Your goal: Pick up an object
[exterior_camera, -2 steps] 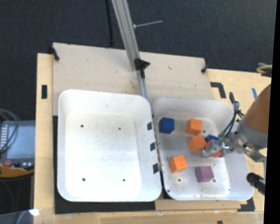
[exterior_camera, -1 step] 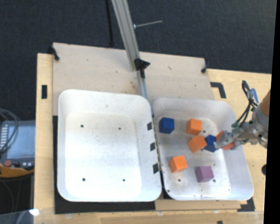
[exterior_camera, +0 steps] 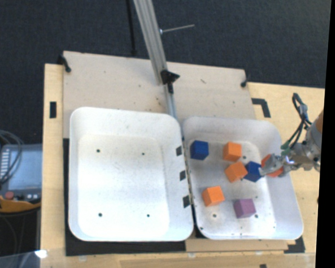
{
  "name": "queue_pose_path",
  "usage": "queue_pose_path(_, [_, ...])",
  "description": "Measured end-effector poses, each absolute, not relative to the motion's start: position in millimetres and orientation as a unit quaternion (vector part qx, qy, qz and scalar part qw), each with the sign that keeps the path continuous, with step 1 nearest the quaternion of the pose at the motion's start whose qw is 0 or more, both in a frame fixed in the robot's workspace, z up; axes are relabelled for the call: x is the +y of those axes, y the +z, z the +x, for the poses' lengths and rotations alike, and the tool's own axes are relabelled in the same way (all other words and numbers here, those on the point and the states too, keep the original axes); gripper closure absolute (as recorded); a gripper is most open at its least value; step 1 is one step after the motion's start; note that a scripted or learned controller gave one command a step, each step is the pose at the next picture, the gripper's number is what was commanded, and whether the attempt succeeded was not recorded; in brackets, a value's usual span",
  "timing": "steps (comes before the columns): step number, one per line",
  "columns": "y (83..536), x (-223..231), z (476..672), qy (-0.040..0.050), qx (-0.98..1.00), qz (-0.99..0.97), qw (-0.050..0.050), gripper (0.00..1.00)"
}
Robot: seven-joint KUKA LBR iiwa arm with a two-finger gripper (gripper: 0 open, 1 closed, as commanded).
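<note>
Reaching in from the right, the grey arm's two-finger gripper [exterior_camera: 272, 165] sits low over the right-hand shallow white bin [exterior_camera: 284, 214], right beside a small dark-blue cube [exterior_camera: 253, 171] that touches an orange foam cube [exterior_camera: 236, 172]. Whether the gripper is spread or closed cannot be told from this slanted view, and nothing shows clearly between its tips, so no hold can be claimed. A reddish-orange scrap [exterior_camera: 275, 172] lies just under the gripper; what it is stays unclear. Other candidates rest nearby: another blue cube [exterior_camera: 199, 150], an orange cube [exterior_camera: 232, 151] near the far wall, a third orange cube [exterior_camera: 213, 195] and a purple cube [exterior_camera: 244, 208].

Judging by position, the dark-blue cube is the target. Doing this well probably means straddling that cube alone, clear of its orange neighbour, closing squarely on opposite faces, then lifting straight up.
</note>
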State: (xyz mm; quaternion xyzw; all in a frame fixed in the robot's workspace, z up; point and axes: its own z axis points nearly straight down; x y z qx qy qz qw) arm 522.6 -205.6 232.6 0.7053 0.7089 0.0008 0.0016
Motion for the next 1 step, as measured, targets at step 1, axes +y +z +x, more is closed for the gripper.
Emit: queue_pose_path(1, [225.4, -153.0, 536.3, 0.0005, 0.709, 0.705, 0.000, 1.00])
